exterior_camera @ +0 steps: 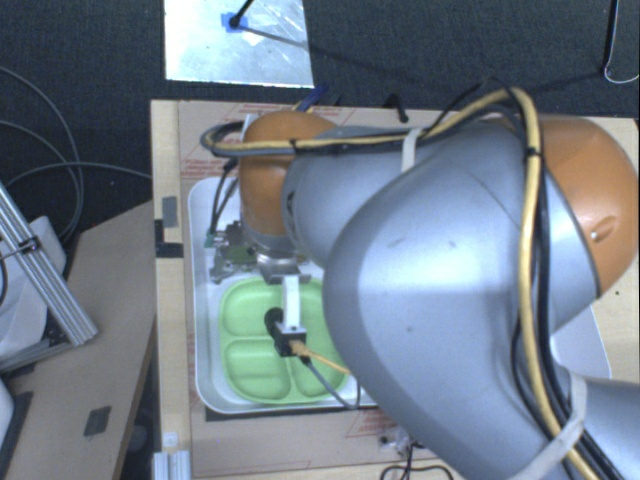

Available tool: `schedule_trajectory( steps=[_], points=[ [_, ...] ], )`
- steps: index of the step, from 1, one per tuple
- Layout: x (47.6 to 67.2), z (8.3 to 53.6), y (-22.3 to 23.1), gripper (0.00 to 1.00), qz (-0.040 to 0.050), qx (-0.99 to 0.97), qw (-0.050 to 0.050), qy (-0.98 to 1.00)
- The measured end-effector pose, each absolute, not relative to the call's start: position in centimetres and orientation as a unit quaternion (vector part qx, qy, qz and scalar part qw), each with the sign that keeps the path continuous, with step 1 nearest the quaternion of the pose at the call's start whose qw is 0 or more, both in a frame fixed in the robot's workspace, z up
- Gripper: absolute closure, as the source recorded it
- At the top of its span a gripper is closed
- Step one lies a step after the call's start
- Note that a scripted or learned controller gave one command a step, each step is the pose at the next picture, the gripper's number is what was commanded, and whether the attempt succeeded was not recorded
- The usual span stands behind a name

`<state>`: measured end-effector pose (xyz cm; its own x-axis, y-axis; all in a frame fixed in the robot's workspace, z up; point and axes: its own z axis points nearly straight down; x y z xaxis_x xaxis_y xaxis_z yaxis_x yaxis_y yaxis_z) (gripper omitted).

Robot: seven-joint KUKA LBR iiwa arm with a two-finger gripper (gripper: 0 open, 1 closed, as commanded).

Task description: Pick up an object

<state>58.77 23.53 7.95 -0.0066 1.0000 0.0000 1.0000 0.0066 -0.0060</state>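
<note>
A light green divided tray (248, 366) lies in the near part of the left white bin (203, 373). My gripper (236, 252) hangs below the orange wrist band (268, 183), low over the far end of that bin, just beyond the green tray's far edge. The wrist hides what lies under the gripper. I see nothing held.
The grey arm (450, 268) covers the right bin and most of the bench. The bench's wooden rim (165, 298) runs down the left. An aluminium frame (45, 283) stands at far left, and a shiny sheet (238, 28) lies on the dark floor beyond.
</note>
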Motion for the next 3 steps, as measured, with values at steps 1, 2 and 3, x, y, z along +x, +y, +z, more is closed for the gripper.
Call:
schedule_trajectory(
  steps=[1, 2, 3],
  points=[
    [65.9, 8.6, 19.6, 0.00, -0.0026, -0.708, -0.003, -0.706],
    [66.9, 8.6, 23.7, 0.00, -0.0027, -0.705, -0.001, -0.709],
    [67.0, 9.7, 23.5, 1.00, -0.0022, -0.704, -0.001, -0.711]
  ],
)
